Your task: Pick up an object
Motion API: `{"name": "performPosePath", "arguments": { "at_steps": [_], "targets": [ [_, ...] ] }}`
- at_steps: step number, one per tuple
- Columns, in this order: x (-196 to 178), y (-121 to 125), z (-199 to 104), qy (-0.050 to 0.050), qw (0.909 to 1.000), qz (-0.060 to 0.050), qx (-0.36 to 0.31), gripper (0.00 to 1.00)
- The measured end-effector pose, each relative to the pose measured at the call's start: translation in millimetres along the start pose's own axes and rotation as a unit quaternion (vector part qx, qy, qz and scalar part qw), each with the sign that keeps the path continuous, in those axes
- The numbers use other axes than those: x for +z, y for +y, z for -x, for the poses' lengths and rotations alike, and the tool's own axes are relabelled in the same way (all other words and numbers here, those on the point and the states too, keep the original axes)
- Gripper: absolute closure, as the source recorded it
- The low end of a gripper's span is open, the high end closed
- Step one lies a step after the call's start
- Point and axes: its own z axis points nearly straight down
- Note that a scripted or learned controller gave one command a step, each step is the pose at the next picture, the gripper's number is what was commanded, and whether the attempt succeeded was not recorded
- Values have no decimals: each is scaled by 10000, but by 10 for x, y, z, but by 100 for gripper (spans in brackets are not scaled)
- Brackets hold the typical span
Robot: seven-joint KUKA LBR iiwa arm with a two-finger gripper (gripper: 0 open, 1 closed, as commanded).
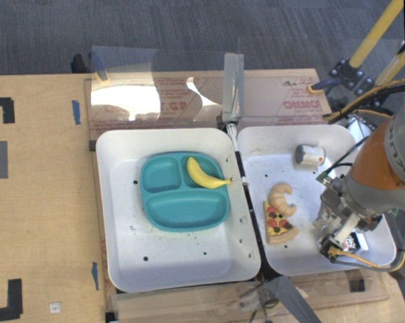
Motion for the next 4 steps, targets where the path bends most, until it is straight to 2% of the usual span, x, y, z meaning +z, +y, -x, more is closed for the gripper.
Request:
{"name": "performPosePath", "arguments": {
  "at_steps": [1,2,3,4],
  "targets": [
    [-1,71,182,20,9893,19,1459,100],
    [-1272,-381,-549,32,9887,-1,1498,100],
    [-813,286,-406,-37,9661,-17,2582,100],
    [-325,550,525,-31,9702,-28,2422,100]
  ]
}}
